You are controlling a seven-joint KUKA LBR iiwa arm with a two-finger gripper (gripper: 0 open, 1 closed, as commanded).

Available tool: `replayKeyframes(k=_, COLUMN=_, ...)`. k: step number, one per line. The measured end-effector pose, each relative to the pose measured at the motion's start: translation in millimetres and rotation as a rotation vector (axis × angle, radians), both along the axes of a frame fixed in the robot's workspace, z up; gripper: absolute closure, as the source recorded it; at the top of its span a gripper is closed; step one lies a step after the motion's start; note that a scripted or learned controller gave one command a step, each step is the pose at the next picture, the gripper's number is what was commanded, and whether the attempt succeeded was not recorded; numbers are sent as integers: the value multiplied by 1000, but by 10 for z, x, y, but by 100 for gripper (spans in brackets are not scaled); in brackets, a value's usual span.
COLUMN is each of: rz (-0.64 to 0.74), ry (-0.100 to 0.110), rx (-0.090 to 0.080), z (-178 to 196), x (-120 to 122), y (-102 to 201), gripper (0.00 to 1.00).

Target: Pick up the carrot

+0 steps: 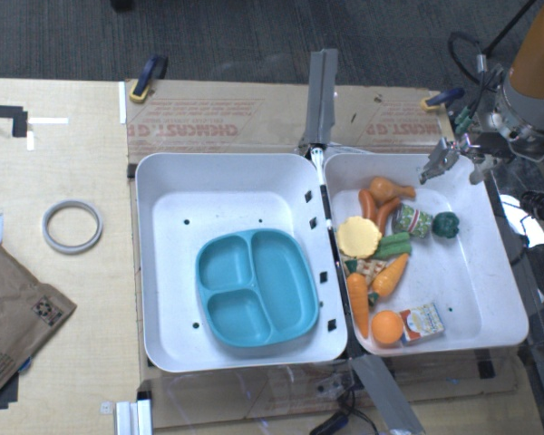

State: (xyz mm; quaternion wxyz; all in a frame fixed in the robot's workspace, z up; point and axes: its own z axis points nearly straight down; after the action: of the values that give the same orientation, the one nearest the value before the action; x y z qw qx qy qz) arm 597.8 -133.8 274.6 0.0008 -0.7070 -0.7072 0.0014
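Note:
Two carrots lie in the right bin [490,288]. One carrot [357,304] lies lengthwise near the bin's left wall, and a shorter carrot [392,274] lies slanted just right of it. My gripper [456,165] hovers over the bin's far right corner, well above and to the right of both carrots. Its fingers [435,164] are spread apart, open, with nothing between them.
Around the carrots lie an orange [387,327], a small juice box [423,323], a yellow disc [359,236], green pieces [394,246], sausages [369,206], a drumstick [389,188] and broccoli [446,225]. The left bin [163,207] holds a blue divided plate [254,285]. A tape ring [72,226] lies on the bench.

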Motion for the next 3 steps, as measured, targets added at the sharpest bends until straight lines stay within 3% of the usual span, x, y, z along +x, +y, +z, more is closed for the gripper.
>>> replayKeyframes(k=1, rz=65, ry=0, rx=1, z=-1209, x=-934, y=382, gripper=0)
replayKeyframes(k=2, rz=-37, ry=0, rx=1, z=-1839, x=-1127, y=210, gripper=0)
replayKeyframes(k=3, rz=-40, ry=1, rx=2, z=-1755, x=-1127, y=205, gripper=100)
